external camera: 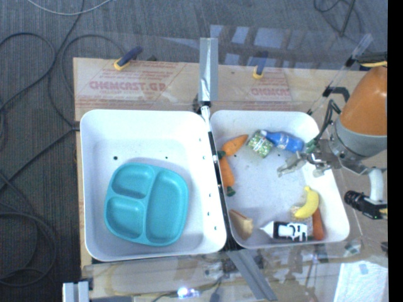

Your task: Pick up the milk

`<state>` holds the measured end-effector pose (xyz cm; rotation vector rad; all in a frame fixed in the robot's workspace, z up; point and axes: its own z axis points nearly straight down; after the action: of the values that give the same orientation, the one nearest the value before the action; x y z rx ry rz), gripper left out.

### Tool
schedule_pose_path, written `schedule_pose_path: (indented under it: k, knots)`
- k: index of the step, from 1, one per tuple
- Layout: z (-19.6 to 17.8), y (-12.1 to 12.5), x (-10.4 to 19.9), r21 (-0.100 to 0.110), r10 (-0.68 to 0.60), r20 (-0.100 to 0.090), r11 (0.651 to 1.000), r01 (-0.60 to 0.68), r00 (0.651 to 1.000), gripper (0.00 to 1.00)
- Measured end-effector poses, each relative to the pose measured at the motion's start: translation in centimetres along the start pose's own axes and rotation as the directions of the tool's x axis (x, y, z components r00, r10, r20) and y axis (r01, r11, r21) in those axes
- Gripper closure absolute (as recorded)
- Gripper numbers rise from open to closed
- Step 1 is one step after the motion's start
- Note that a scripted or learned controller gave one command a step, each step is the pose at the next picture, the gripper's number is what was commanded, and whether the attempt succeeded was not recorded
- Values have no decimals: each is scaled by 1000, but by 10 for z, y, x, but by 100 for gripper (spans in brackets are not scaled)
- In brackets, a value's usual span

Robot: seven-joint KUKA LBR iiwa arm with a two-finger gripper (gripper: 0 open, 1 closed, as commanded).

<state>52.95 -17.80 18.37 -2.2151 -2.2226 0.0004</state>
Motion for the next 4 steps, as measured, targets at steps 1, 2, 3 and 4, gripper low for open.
schedule_pose_path:
  k: [1,2,3,4]
  knots:
    - [-116,-31,-26,-3,209,6,978,-209,978,0]
    - [-157,-45,-12,-3,227,4,974,-227,974,0]
    - [-9,-46,-5,0,-34,1,999,34,999,0]
    - [94,-41,45,-15,-13,6,1000,13,1000,0]
